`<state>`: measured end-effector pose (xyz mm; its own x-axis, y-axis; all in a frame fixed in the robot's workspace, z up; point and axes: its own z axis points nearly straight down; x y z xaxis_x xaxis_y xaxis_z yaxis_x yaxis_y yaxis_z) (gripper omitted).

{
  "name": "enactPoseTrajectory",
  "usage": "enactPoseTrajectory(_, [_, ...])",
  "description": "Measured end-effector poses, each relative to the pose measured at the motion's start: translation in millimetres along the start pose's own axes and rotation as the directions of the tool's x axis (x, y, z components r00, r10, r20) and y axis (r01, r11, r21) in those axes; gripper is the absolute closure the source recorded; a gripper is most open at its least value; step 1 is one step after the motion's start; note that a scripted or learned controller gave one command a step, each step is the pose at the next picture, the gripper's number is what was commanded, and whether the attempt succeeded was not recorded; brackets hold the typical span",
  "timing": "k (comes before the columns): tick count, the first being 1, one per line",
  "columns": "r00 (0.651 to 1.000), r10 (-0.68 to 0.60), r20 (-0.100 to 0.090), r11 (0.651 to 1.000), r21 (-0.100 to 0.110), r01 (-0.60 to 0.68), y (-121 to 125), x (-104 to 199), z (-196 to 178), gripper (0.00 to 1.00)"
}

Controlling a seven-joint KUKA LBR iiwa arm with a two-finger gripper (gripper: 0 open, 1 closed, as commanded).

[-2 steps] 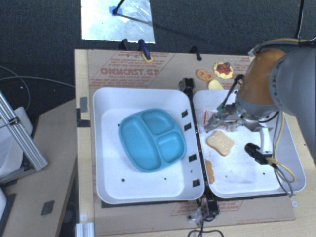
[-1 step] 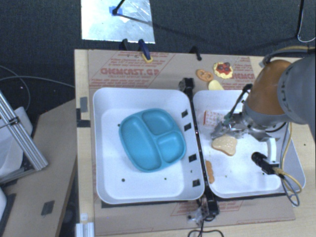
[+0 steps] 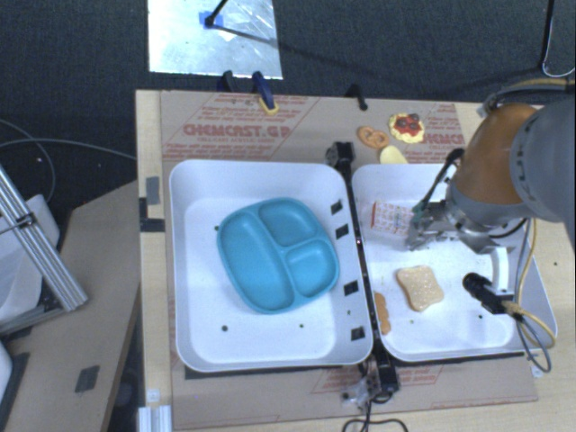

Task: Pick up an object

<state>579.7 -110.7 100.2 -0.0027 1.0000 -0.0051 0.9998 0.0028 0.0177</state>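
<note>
End effector (image 3: 421, 229) beside red-patterned packet (image 3: 390, 216), right bin (image 3: 450, 336).

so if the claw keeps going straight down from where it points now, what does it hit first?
Likely the clear packet with red print, lying just under and left of the claw in the right bin. Depth is unclear; it could miss and meet the bin floor.

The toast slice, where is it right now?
The toast slice lies in the right bin, just below the gripper and right of the center divider.
</note>
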Motion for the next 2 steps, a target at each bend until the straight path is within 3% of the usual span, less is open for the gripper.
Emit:
enactPoseTrajectory(1, [1.0,0.0,0.0,1.0,0.001,0.0,0,0,1,0.0])
enactPoseTrajectory(2, [1.0,0.001,-0.001,1.0,0.0,-0.001,-53,-15,11,0.0])
